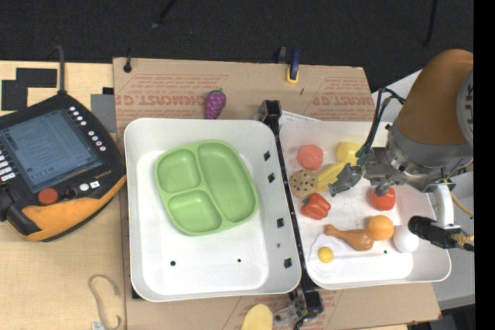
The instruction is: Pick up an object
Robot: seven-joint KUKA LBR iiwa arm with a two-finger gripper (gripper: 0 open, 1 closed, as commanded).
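my arm (433,108) shows a rounded orange band over a grey wrist housing, black cables running down its side, and dark metal gripper (352,175) hardware with black fingers just below that grey housing.

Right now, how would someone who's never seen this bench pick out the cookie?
Look in the right-hand white bin, at its left side near the divider. The cookie lies below the pink ball and above the red pepper: the lone flat tan disc with dark specks.

arm: in from right, wrist low | claw (354,175): pointing left
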